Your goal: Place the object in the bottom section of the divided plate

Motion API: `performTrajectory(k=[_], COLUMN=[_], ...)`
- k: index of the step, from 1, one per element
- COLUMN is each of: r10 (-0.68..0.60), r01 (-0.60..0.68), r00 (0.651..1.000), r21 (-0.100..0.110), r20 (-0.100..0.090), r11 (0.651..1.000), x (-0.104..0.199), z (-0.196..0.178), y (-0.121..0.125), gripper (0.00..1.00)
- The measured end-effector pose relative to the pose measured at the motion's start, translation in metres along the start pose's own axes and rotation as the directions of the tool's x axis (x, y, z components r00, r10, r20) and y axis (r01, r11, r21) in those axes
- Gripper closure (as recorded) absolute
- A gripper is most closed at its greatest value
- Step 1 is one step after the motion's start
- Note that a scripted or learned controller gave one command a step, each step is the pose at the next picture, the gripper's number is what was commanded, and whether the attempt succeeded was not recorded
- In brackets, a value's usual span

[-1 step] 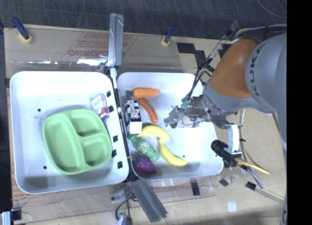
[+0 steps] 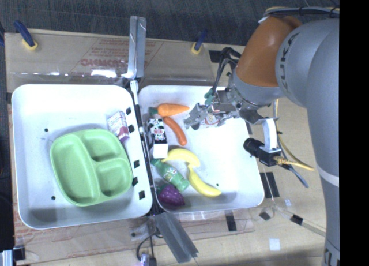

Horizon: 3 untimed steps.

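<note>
Green plastic is the material of the divided plate [image 2: 90, 167], which lies in the left white bin [image 2: 34, 115]; its three sections hold nothing. Just beyond the plate's upper right rim, a small pink and white packet [image 2: 119, 124] leans at the bin wall; its print is too small to read.

To the right of the plate, past the wall between the bins, the right white bin [image 2: 242, 172] carries the other things. Nearest to the plate stand a small black and white carton [image 2: 157, 131], with a label I cannot read, and a green bottle [image 2: 171, 175] lying on its side. A purple grape bunch [image 2: 170, 195] is below the bottle. Two yellow bananas [image 2: 193, 169] lie just right of the bottle. An orange carrot [image 2: 172, 109] and an orange-red sausage shape [image 2: 176, 130] are higher, further from the plate.

The claw [image 2: 196, 117] hangs over the right bin, right of the carrot, well apart from the plate. I cannot tell if it is released or clenched, and nothing is clearly seen in it.

On the cardboard of the table [image 2: 69, 51], above the plate's bin, red mirrored writing is printed, not readable. The grey arm shows part of the letters "KUKA".
</note>
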State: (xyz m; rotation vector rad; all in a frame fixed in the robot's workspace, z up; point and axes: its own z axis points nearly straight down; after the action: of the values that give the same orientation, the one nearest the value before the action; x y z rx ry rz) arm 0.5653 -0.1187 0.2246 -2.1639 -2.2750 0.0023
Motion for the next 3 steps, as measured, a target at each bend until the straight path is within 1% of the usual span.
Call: performTrajectory(k=[1, 2, 3], r10=[0.204, 0.104, -0.040], r01=[-0.204, -0.104, 0.040], r00=[0.979, 0.995, 0.999], r21=[0.005, 0.005, 0.001], r20=[0.000, -0.001, 0.000], r11=[0.979, 0.995, 0.999], x=[0.074, 0.073, 0.176], z=[0.034, 0.034, 0.034], y=[-0.025, -0.023, -0.007], gripper=[1.00, 1.00, 1.00])
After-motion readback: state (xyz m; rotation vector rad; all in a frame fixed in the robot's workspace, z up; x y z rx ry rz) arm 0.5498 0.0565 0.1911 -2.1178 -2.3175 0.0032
